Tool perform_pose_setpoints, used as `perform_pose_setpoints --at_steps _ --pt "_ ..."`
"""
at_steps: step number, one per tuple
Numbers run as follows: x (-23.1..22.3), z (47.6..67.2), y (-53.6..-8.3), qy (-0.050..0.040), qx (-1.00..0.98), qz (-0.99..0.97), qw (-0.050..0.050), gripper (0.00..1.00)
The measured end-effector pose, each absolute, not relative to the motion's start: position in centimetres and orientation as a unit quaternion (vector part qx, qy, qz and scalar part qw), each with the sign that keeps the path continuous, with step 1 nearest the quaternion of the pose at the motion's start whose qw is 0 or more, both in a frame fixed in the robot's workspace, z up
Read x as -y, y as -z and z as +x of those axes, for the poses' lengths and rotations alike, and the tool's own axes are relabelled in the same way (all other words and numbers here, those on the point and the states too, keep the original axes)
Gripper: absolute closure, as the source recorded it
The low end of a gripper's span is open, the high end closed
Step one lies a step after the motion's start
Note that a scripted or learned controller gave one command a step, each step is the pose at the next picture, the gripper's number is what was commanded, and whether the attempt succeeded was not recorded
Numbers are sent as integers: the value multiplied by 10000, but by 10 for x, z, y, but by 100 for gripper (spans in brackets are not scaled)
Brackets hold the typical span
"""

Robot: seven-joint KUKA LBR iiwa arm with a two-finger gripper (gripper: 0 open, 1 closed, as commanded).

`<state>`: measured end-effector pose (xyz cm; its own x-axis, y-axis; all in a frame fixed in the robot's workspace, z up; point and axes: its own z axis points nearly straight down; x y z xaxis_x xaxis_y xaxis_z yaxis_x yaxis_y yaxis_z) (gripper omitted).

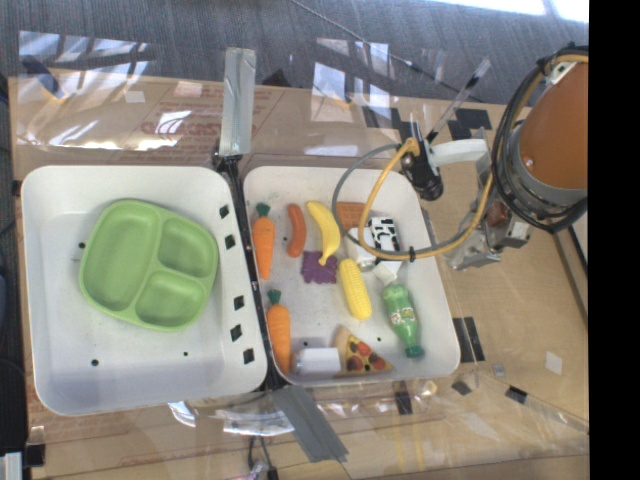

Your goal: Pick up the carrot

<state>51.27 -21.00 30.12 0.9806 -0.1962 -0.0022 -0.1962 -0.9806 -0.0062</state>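
- Orange toy carrot with a green top (263, 245) lies lengthwise against the left wall of the right shallow white bin (447, 340), toward the bin's far left corner and well apart from the pincer.
- The pincer (384, 238) shows as a black-and-white block over the right half of that bin, near its far edge. I cannot tell whether it is open or closed, and nothing can be seen gripped in it.
- A yellow cable (452, 243) and a grey hose (345, 180) loop around the pincer.
- The grey arm with its orange band (560, 133) stands past the bin's right edge.
- A yellow toy corn cob (355, 288) is just beside the pincer on its near side, and a green plastic bottle (402, 318) lies to the cob's right.
- To the pincer's left are a yellow toy banana (325, 230), a purple bunch of toy grapes (318, 268) and a red-orange toy sausage (296, 230).
- A toy pizza slice (362, 354) and a small white block (318, 360) sit by the near edge.
- A second orange toy carrot (278, 334) lies by the left wall, near the near left corner.
- The left shallow white bin (40, 298) holds a light green divided plastic plate (150, 263).
- Both bins rest on the brown table (500, 368).
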Motion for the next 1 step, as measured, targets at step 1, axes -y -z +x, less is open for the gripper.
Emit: perform_pose_setpoints --at_steps 1 --pt "211 483 -343 41 -990 -9951 34 100"
